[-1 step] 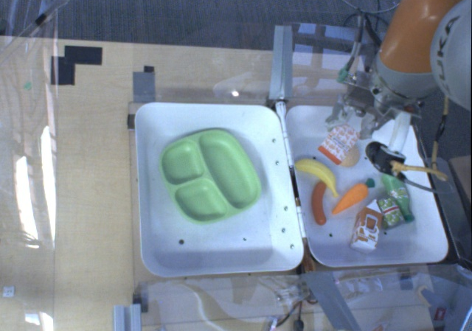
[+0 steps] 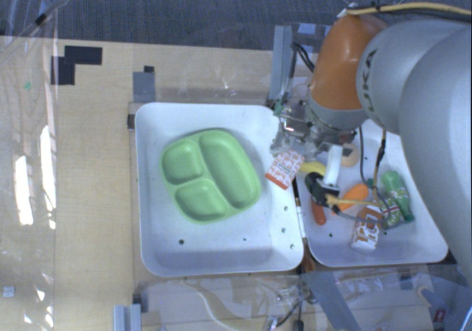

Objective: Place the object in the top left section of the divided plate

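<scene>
A green divided plate (image 2: 211, 174) lies in the left bin (image 2: 158, 248); its top left section (image 2: 184, 158) holds nothing. My gripper (image 2: 286, 151) hangs over the seam between the two bins, to the right of the plate. A small orange and white carton (image 2: 284, 169) hangs tilted just under the fingertips and appears pinched between them, above the left bin's right rim. The grey arm with its orange band (image 2: 343, 64) covers the upper part of the right bin.
The right bin (image 2: 413, 252) holds a clutter: a yellow piece (image 2: 313, 168), a white cylinder (image 2: 333, 164), an orange item (image 2: 355, 193), a green bottle (image 2: 395, 194), a second carton (image 2: 366, 232) and a red-orange stick (image 2: 318, 212). Cables loop above the arm.
</scene>
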